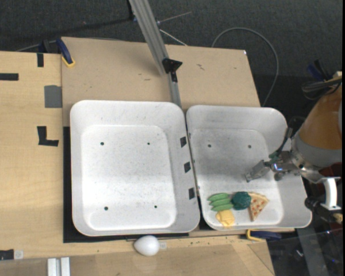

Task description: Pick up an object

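Note:
Several small toys lie together at the front of the right bin (218, 122): a green pod-like piece (219, 200), a dark teal round one (240, 199), an orange pizza-slice shape (257, 204) and a yellow piece (225, 217). My gripper (264, 175) hangs over the right bin's right side, a little behind and above the toys. Its fingers stand open with nothing between them. The arm's orange band (325, 125) shows at the right edge.
The left bin (126, 165) sits beside the right one. A white egg-shaped object (146, 245) rests on the bench just in front of the left bin. A grey pole (152, 30) slants in from the top toward the bins' shared edge.

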### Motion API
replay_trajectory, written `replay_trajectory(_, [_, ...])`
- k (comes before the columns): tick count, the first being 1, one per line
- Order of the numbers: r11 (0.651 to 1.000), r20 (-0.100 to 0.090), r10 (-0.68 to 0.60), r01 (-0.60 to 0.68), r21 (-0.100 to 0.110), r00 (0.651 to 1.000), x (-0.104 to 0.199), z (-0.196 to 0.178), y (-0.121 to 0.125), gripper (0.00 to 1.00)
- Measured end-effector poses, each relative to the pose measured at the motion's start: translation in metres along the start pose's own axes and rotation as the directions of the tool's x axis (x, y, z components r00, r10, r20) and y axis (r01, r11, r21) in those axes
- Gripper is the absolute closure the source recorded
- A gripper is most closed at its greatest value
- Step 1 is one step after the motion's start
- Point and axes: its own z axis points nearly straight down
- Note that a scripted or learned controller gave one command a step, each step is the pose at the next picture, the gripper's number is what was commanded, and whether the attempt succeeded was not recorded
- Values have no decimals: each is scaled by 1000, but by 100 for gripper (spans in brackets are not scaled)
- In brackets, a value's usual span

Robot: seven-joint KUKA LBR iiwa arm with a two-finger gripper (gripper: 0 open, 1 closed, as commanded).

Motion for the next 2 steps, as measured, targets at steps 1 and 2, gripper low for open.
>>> replay_trajectory(1, [1000, 3, 0, 0, -7, 1000, 0, 33, 0, 0])
replay_trajectory(2, [1000, 2, 0, 0, -6, 1000, 1, 23, 0, 100])
